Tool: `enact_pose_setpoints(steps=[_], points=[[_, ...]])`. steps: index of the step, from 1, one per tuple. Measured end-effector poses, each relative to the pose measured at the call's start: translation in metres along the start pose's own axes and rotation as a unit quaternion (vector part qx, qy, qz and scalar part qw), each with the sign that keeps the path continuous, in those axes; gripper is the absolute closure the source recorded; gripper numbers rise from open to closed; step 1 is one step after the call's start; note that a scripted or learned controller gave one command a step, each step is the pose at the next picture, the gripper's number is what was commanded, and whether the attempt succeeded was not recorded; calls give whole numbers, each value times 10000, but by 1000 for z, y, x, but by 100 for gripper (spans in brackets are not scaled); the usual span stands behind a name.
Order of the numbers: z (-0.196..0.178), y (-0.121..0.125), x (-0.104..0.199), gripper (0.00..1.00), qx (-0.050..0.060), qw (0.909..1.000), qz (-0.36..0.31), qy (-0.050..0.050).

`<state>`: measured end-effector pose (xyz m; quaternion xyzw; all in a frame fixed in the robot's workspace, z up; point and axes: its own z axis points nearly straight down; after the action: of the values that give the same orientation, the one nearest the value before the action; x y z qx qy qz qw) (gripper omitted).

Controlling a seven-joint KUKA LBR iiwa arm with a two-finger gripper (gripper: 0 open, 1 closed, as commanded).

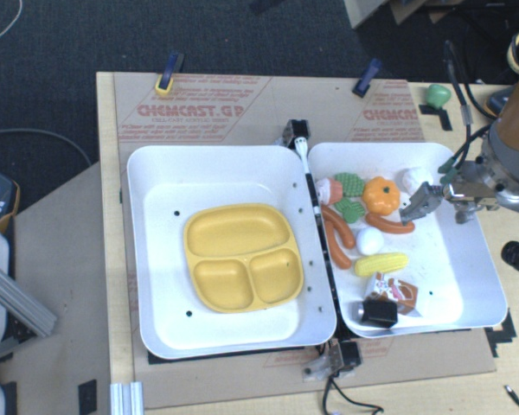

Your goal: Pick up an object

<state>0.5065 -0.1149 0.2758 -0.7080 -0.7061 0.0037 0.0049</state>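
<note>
On the left side stands the left bin, a shallow white one, and inside it lies a yellow divided plate with one long compartment at the top and two smaller ones below. Nothing lies in the compartments of this plate. Between the two bins, at their upper corner, there is a small black clamp. The right bin holds a group of toy foods, all in its left half. Close to the shared wall lies a long red-brown sausage, tilted, and beside its upper end is a green piece with a bumpy surface. To the right of the green piece sits an orange pumpkin, and just under it lies a second red sausage. Below these there is a white egg, and under the egg lies a yellow corn cob, nearly horizontal. Nearer to the front wall of the bin lies a small brown and white item, touching a black object. The gripper hangs over the right bin, just to the right of the pumpkin and near the end of the second sausage. Its dark fingers point to the left and downward; I cannot tell if they are spread or closed, and no toy is seen between them. A white round thing lies just above the gripper.
</note>
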Motion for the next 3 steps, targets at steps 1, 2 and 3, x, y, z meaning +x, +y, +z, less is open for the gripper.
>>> enact_pose_setpoints(steps=[1, 2, 3], points=[[-6, 2, 0, 0, -62, 10000, -12, -8], [43, 2, -9, 0, -27, 10000, -6, 0], [86, 3, -9, 0, -25, 10000, -12, 3]])
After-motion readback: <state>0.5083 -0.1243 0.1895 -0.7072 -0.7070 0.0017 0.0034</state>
